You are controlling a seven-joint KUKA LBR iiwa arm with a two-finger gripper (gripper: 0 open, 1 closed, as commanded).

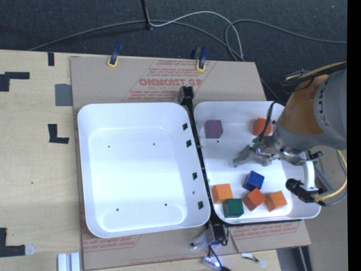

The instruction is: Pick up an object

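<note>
The right bin [225, 109] holds several small blocks. A purple block [213, 129] lies at its back left and an orange block [259, 126] at the back, partly hidden by the arm. Toward the front are a blue block [254, 180], an orange block [222, 192], a green block [233, 208], a red-orange block [254, 199] and another orange block [276, 200]. My gripper [256, 157] hangs over the middle of this bin, just behind the blue block. It is open, one grey finger [242, 158] splayed leftward, with nothing between the fingers.
The left bin [90, 117] sits beside the right one, with a black clamp strip [194, 151] between them. Both rest on cardboard [163, 78] held by blue and yellow clips. A black cable loop [307, 188] hangs off the wrist near the right bin's front corner.
</note>
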